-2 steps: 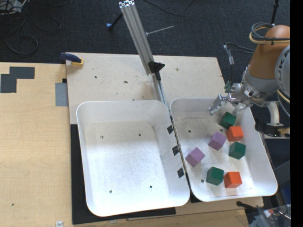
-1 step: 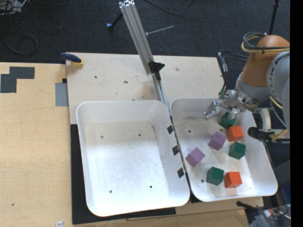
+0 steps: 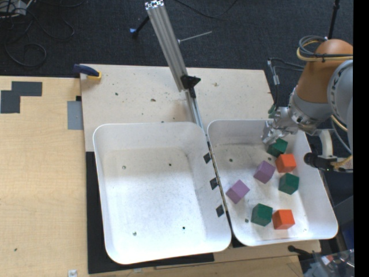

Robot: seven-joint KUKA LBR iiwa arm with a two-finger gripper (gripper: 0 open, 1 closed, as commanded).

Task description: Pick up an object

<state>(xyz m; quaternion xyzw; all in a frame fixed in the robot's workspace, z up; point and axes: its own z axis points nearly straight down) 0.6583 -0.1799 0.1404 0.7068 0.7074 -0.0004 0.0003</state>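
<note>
Green cube [image 3: 279, 147] in the right bin [image 3: 323, 227], directly beneath the tool [image 3: 274, 135], touching it; finger state impossible to tell.

Two white bins [image 3: 151, 134] are seen on a pale, dark-speckled bench [image 3: 144, 94]. In the right bin [image 3: 323, 224], two purple cubes [image 3: 264, 171] [image 3: 237, 191], two orange cubes [image 3: 286, 163] [image 3: 283, 219] and three green cubes [image 3: 261, 214] [image 3: 289, 183] [image 3: 278, 147] are shown. The arm [image 3: 323, 85] is coloured grey with an orange band; its gripper [image 3: 275, 133] appears silvery, though blurred. A silver rail [image 3: 168, 45] is tipped with a black-and-white chequer pattern.
</note>
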